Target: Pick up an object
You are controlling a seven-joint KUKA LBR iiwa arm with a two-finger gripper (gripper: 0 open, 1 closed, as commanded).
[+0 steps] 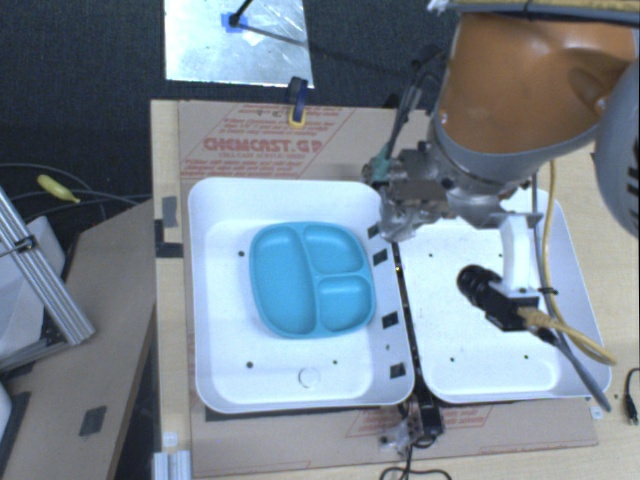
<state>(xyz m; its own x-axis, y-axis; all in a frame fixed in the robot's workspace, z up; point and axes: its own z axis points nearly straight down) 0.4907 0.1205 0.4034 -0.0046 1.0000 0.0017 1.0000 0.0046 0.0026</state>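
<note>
A light blue divided plate [308, 278] with three compartments lies flat in the middle of the left bin [225, 268]. My gripper [393, 230] hangs over the seam between the two bins, near the back, just right of the plate's far right corner. The wrist and the orange band above it cover most of the gripper. Nothing shows between it and the plate.
The right bin [470, 363] lies under the arm. Black clips line the seam between the bins [392, 318]. Brown cardboard [262, 140] lies behind the bins, with a shiny sheet [238, 26] further back. An aluminium frame [35, 278] stands at the left.
</note>
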